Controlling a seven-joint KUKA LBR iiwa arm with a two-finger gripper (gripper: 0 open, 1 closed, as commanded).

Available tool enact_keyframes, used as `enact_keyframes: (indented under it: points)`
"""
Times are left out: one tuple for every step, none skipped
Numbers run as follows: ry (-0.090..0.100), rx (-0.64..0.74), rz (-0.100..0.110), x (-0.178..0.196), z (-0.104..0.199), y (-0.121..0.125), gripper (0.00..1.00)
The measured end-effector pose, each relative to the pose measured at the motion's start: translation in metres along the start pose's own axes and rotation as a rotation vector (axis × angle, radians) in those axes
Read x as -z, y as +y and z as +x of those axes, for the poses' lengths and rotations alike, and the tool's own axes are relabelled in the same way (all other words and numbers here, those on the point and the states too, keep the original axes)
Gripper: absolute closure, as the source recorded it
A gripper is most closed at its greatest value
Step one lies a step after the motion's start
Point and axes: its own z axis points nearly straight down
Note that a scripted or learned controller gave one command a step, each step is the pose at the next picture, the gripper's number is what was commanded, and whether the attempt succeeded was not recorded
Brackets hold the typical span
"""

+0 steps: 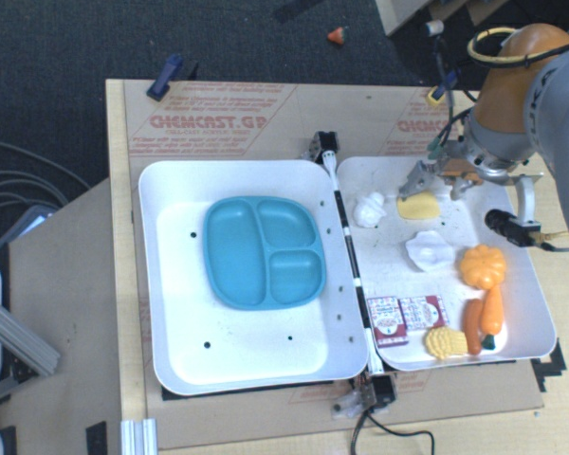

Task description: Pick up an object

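Gripper (438, 180) spread apart, positioned over pale yellow rounded toy food piece (419, 207) in right white shallow bin (541, 301). Orange plastic pumpkin (482, 265) lies nearby.

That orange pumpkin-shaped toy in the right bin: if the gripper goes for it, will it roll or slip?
The pumpkin looks rounded and smooth, so it may slip out of a two-finger pinch. It seems squat rather than ball-like, so a push would probably slide it more than roll it. The carrot lies close beside it, so a nudge would likely shift both.
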Motion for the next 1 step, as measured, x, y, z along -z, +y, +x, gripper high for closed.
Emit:
enact_keyframes:
  points:
    - [0.002,-0.003,0.0,-0.0214,-0.0191,0.0025,0.0]
